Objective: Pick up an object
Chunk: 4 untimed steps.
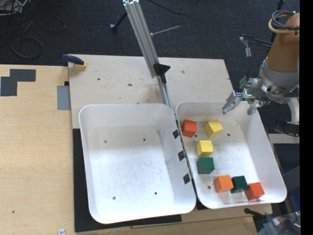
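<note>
The tool [241, 103] is hanging with its two fingers spread apart and nothing between them, above the far right corner of the right bin [274, 173]. Every candidate is lying to its left and nearer the camera. The closest is the far yellow cube [213, 128], just left of and nearer than the tool, with the far orange cube [189, 127] beyond it to the left. By count, the right bin is carrying seven cubes: two yellow, three orange, two green. The second yellow [205, 147] and a green [205, 165] are sitting mid-bin, touching; an orange [223, 183], a green [239, 183] and an orange [254, 190] are lining the near edge. The left bin [90, 180] is sharing the desk [117, 80].
</note>
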Motion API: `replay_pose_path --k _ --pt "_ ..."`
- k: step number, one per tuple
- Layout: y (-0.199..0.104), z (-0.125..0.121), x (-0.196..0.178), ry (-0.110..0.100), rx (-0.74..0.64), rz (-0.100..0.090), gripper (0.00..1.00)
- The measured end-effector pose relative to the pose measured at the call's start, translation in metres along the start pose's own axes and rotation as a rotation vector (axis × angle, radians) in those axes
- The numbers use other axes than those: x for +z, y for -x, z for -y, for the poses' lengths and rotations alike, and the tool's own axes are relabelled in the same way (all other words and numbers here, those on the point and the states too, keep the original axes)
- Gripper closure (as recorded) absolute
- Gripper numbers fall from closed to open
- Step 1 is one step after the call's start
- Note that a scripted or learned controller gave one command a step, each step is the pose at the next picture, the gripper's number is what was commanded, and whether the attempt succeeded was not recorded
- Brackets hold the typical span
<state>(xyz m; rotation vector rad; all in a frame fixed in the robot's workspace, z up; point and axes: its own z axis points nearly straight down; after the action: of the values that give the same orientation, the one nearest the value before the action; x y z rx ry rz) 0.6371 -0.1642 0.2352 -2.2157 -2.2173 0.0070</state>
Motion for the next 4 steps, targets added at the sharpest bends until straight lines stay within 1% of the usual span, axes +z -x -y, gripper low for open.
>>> replay_pose_path --k 1,2,3,4 --pt "0.000 -0.001 -0.003 0.005 -0.003 0.001 0.00" --pt "-0.006 -0.009 0.046 0.001 -0.005 0.000 0.00" --pt "-0.002 -0.015 0.105 -0.001 -0.003 0.000 0.00" --pt "-0.003 -0.016 0.146 0.005 -0.004 0.001 0.00"
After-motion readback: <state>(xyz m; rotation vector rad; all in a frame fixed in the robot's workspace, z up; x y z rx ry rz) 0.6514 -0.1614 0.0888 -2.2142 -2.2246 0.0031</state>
